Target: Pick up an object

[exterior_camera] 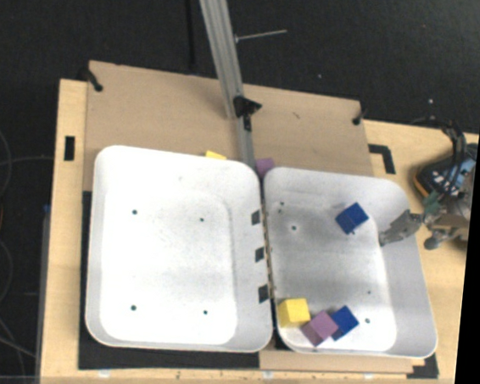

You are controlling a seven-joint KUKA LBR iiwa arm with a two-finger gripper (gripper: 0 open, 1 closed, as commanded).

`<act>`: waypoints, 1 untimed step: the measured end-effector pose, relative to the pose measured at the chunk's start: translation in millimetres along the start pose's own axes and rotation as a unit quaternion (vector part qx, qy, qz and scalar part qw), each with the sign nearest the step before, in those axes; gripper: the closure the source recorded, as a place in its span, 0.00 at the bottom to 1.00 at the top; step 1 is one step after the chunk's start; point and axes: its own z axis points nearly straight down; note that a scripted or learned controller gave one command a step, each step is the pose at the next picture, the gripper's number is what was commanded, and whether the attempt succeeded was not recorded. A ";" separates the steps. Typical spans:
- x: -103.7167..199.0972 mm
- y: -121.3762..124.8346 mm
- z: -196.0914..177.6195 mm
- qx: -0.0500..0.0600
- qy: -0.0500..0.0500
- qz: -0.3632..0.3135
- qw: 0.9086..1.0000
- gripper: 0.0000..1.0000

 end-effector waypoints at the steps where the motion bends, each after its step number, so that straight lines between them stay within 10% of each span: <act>1: 20.0 12.5 109.0 0.004 0.001 -0.001 1.000 0.00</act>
